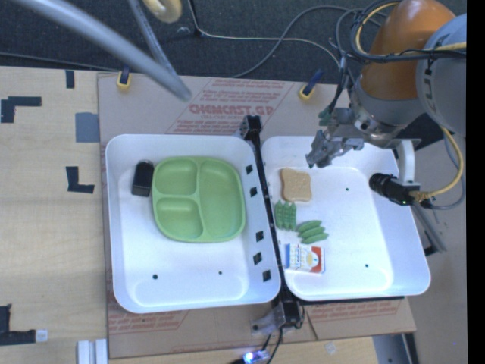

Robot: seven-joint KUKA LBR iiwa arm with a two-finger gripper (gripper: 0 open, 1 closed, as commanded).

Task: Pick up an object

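Note:
In the right bin (379, 226) lie a tan slice of toast (296, 185), two green pea pods (286, 215) (311, 231) and a small red and white carton (304, 258). My gripper (321, 152) hangs over the bin's far edge, just up and to the right of the toast. It points down and left, and nothing shows between its fingers. In the left bin (136, 279) sit a green divided plate (199, 199) and, at the plate's left, a small black block (142, 178).
A black divider with clips (260, 203) runs between the two bins. A black cylinder (390, 187) juts from the arm over the right bin's right side. Cables trail behind the bins, and grey poles (98, 32) cross the top left.

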